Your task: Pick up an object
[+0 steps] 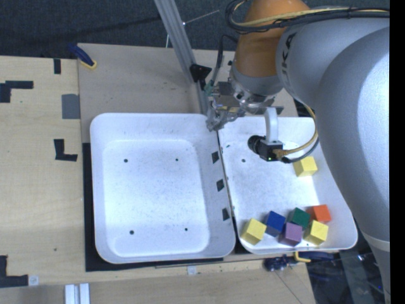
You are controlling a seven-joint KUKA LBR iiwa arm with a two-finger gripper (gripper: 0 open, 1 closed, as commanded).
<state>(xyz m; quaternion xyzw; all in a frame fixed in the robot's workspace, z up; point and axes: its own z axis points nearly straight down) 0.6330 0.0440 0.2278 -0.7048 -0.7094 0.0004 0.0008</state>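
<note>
Wooden bench (38,189) with black tape marks; two white bins side by side on it, left bin (101,170), right bin (338,233), over a black mat (88,258).

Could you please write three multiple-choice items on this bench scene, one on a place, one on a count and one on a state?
1. Where do the small blocks lie?
A. in the left bin
B. in the right bin
C. on the bench outside the bins

2. How many yellow blocks are there?
A. one
B. three
C. five

3. How does the lone yellow block stand to the cluster?
A. apart from it
B. stacked on it
C. wedged inside it

Answers:
1 B: every block lies within the right bin, none in the left bin.
2 B: yellows at and.
3 A: bare bin floor separates it from the cluster at the near edge.
</note>
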